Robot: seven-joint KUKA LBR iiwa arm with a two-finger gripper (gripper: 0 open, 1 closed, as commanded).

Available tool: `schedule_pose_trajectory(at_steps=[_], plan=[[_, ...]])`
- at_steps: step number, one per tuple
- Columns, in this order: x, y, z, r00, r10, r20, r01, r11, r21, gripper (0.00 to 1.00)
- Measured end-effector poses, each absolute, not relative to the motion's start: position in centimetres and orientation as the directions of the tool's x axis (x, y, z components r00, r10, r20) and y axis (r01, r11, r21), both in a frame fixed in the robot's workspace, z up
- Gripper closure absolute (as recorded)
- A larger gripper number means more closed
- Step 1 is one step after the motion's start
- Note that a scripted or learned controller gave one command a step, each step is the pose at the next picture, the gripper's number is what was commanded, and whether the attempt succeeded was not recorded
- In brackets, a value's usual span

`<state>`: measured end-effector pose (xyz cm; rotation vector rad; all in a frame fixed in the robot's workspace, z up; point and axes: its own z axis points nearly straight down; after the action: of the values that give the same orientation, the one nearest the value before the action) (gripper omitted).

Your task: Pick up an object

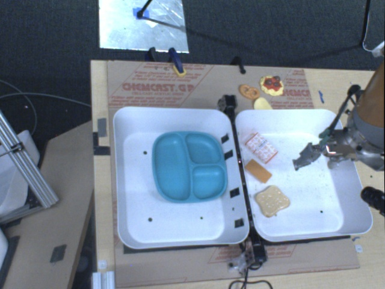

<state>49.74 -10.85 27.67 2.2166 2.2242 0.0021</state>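
Observation:
The right bin [301,218] holds three toy food items along its left side: a pink-and-white patterned packet [260,147], an orange cracker-like slab [258,171] and a tan toast slice [272,200]. My gripper [307,156] hangs over the middle of the right bin, to the right of the packet and the orange slab, apart from all three. Its dark fingers point left and down with nothing visible between them.
A blue divided plate [189,165] lies in the left bin [132,221]. On the cardboard behind the bins sit a small pizza toy [272,85], a pretzel-like piece [248,91] and a pale yellow piece [262,103]. A black divider with clips [236,161] separates the bins.

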Motion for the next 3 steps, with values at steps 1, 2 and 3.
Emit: schedule_pose_trajectory(at_steps=[1,2,3], plan=[[49.6,-16.8,15.5,0.004,1.000,0.000,1.000,-0.004,-0.006,0.00],[53.8,-8.0,9.1,-0.012,1.000,0.003,1.000,0.012,0.000,0.00],[62.1,-8.8,8.7,-0.007,1.000,-0.002,1.000,0.007,0.010,0.00]])
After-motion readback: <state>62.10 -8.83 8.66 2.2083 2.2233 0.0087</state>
